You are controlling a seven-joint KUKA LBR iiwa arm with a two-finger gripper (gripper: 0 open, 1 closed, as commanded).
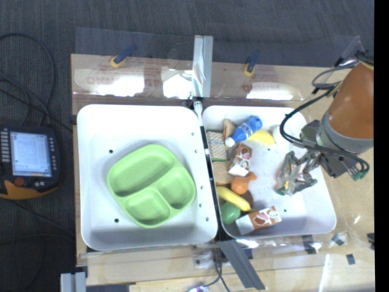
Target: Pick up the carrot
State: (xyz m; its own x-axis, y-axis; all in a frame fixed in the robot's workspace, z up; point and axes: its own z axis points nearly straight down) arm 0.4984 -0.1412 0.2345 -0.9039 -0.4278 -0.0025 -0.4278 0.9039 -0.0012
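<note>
The carrot (pixel 242 185) is a small orange piece in the right bin (pixel 316 215), lying in the pile along that bin's left side, just above a yellow banana (pixel 234 198). My gripper (pixel 288 184) hangs over the bare white floor of the same bin, to the right of the carrot and apart from it, pointing down and slightly left. The grey arm with its orange band (pixel 355 102) comes in from the right. Nothing shows in the gripper.
Around the carrot lie a blue bottle (pixel 248 128), a yellow piece (pixel 262 137), a brown-and-white carton (pixel 242 157), a waffle-like block (pixel 216 145), a green vegetable (pixel 230 213) and a second carton (pixel 264 219). The left bin (pixel 97 132) holds a green divided plate (pixel 152 184).
</note>
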